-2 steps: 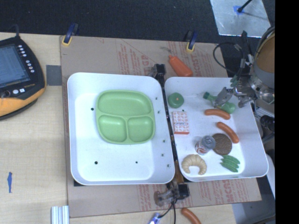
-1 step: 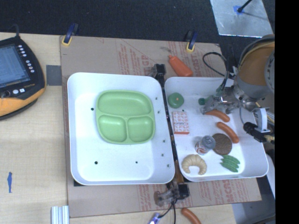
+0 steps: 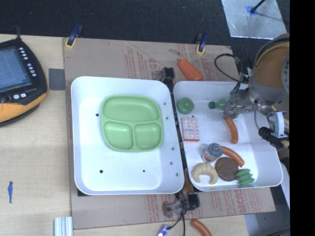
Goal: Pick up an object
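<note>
My gripper (image 3: 230, 110) hangs low over the far right part of the right bin (image 3: 263, 154), under the grey wrist with its orange band. Just below it lies a small orange sausage (image 3: 232, 131), and a small green object (image 3: 216, 103) sits just to its left. Nothing shows between the gripper and the bin floor. Further items in this bin are a green round piece (image 3: 185, 104), a red-and-white packet (image 3: 190, 129), a small grey can (image 3: 212, 151), a second sausage (image 3: 232, 155), a croissant (image 3: 204, 173), a brown cookie (image 3: 227, 168) and a green leafy piece (image 3: 244, 176).
The left bin (image 3: 86, 146) holds a green divided plate (image 3: 132, 122). An orange carrot (image 3: 189, 70) lies on the cardboard behind the bins, and another orange piece (image 3: 202, 226) lies in front. A teach pendant (image 3: 15, 82) rests at the far left.
</note>
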Robot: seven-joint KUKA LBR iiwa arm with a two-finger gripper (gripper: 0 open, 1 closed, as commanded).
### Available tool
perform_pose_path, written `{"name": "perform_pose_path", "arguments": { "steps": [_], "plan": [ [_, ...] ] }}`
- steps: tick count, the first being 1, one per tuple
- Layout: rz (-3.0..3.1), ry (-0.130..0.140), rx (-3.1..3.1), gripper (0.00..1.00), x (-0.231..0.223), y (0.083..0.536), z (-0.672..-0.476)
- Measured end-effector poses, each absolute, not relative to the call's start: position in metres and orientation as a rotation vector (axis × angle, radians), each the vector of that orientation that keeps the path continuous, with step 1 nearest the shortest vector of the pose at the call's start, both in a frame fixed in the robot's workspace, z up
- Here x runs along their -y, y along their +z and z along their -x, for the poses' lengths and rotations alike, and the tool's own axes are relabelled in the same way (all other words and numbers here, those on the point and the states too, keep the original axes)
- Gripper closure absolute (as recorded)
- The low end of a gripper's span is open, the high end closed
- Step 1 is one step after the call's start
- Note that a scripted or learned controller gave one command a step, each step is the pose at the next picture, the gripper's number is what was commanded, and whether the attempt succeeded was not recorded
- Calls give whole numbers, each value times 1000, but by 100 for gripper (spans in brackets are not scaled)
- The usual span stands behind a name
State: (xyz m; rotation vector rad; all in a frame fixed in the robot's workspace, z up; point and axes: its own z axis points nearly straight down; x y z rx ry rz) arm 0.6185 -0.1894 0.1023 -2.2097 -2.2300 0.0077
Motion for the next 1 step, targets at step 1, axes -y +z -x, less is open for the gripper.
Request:
{"name": "perform_pose_path", "arguments": {
  "steps": [1],
  "plan": [
    [2213,6,2226,100,154,139,-584]
  ]
}}
